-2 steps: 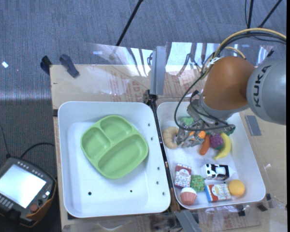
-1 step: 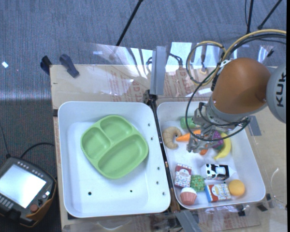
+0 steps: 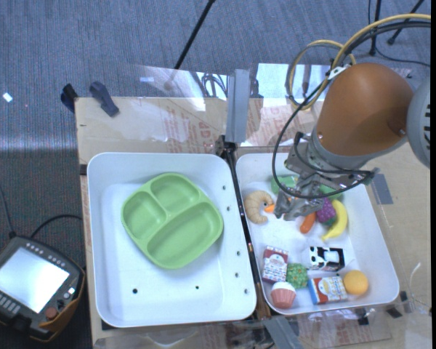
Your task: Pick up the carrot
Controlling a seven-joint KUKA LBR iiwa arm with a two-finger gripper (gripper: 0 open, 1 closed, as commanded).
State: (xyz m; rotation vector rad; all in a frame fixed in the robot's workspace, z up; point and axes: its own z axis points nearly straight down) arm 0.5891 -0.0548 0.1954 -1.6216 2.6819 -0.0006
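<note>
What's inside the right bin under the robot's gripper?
Beneath the gripper in the right bin lie a croissant, carrot, grapes and banana. The arm covers the bin's far part.

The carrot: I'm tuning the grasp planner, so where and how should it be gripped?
Grip the carrot across its narrow middle, coming straight down from above. It lies flat and slanted on the right bin floor, with the grapes and banana close on its right, so a sideways approach looks blocked. The gripper sits just above it.

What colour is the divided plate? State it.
Light green plate, seen in the camera view.
</note>
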